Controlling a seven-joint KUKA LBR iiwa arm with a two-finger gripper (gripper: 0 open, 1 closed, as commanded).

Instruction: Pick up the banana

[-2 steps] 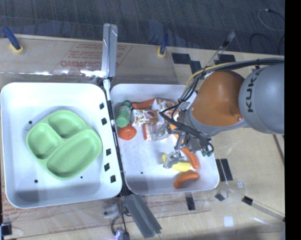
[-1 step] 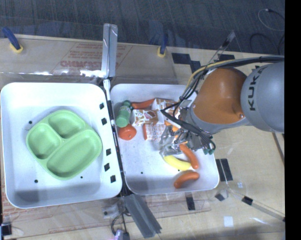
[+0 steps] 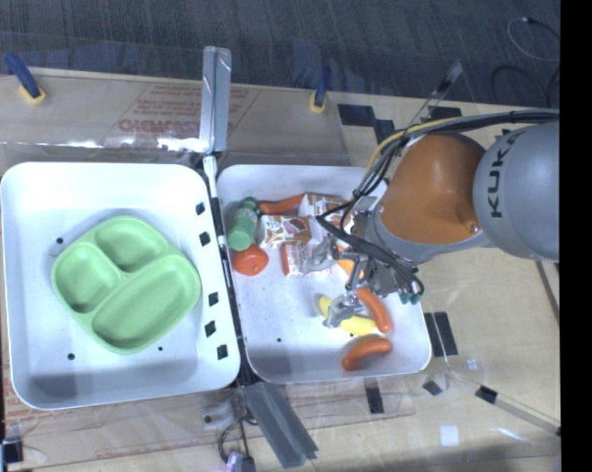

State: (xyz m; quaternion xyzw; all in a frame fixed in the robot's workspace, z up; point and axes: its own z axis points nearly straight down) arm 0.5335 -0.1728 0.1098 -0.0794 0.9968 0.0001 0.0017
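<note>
The banana (image 3: 329,310) is a small yellow piece lying in the right bin (image 3: 276,347), toward its front right part. My gripper (image 3: 351,300) hangs low over the bin, right at the banana's right end and partly covering it. The grey arm with its orange band (image 3: 429,203) reaches in from the right and hides the bin's right wall. Whether the banana is in the gripper's grasp is not clear from this angle.
Two orange sausages (image 3: 375,313) (image 3: 365,352) lie just right of and in front of the banana. A green bottle (image 3: 243,224), a red-orange round item (image 3: 249,260), a carrot (image 3: 281,205) and snack packets (image 3: 298,242) crowd the bin's back. The left bin (image 3: 30,362) holds a green divided plate (image 3: 127,281).
</note>
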